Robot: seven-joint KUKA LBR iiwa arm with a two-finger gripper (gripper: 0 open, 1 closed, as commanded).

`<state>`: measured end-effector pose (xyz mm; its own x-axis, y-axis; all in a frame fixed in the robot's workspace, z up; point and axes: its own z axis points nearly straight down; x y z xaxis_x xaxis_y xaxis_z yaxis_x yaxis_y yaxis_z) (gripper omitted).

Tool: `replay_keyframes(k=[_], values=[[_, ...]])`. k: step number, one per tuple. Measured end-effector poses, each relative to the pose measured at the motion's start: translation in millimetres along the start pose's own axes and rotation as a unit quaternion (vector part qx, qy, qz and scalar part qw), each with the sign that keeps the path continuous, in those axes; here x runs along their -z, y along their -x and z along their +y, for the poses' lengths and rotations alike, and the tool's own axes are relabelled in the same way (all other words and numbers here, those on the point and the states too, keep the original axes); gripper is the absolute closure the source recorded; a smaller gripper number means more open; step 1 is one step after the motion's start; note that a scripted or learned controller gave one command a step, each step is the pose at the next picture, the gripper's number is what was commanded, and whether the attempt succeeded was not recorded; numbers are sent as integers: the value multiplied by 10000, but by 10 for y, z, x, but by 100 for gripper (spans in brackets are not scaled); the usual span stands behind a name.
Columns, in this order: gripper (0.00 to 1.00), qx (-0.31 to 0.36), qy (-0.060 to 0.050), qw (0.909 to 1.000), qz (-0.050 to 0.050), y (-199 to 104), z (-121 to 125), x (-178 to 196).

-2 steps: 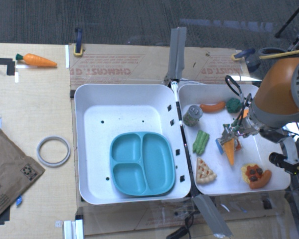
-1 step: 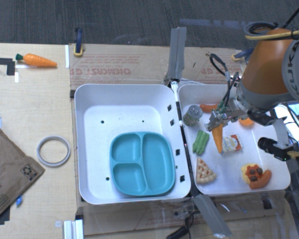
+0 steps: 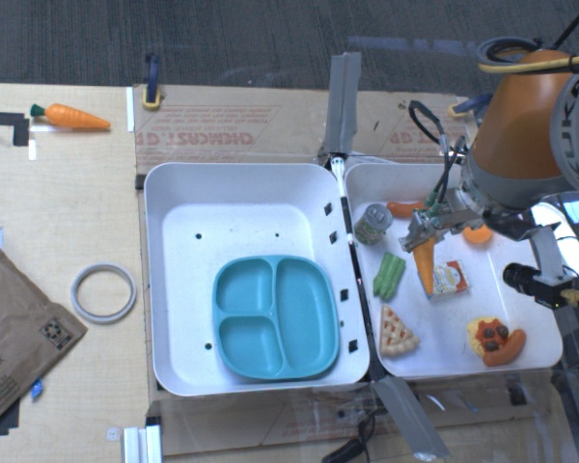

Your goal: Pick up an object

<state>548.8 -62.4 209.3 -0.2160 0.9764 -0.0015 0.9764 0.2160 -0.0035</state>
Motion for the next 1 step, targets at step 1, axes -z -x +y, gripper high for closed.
replay_keyframes(k=[1], values=[[100,1029,5,9947,7,31,77,-184]])
